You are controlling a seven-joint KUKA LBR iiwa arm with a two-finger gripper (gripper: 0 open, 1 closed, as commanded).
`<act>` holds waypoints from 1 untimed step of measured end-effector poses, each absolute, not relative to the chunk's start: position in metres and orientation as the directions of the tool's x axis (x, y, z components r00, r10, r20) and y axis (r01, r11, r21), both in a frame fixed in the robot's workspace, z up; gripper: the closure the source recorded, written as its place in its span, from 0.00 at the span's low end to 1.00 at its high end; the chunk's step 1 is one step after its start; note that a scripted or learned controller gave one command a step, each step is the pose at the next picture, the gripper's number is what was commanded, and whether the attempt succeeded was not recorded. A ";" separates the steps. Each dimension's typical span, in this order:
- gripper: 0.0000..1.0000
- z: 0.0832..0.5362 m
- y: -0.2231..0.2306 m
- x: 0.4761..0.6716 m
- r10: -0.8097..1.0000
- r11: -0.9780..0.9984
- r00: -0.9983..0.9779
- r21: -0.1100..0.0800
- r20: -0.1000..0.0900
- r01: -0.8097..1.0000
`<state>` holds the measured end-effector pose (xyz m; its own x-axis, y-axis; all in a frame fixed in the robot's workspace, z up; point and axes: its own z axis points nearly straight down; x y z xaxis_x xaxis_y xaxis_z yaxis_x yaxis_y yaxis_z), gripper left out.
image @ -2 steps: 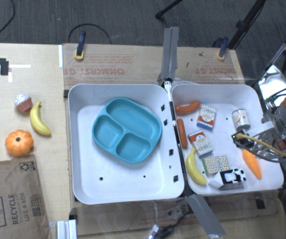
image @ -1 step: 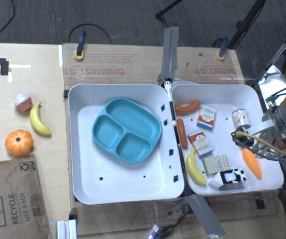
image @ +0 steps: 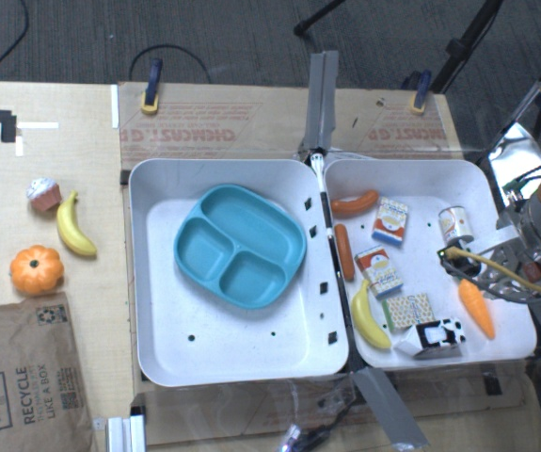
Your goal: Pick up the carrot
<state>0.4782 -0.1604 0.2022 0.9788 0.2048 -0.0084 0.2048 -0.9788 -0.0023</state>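
One carrot (image: 477, 310), right bin (image: 421, 182), just beside gripper (image: 517, 276). Likely light, stiff, smooth, tapered: grasp across thick middle. Gripper open or closed: cannot tell.

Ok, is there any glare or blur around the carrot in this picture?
Camera view: light is even, shadows faint, and the carrot reads sharp against its white bin. Camera view, right edge: a bright glare patch above the gripper, which looks slightly smeared.
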 end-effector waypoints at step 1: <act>1.00 0.201 -0.162 0.478 0.203 -0.979 0.979 -0.002 -0.009 0.203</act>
<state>0.4778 -0.1623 0.2009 0.9792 0.2028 -0.0093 0.2028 -0.9792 -0.0025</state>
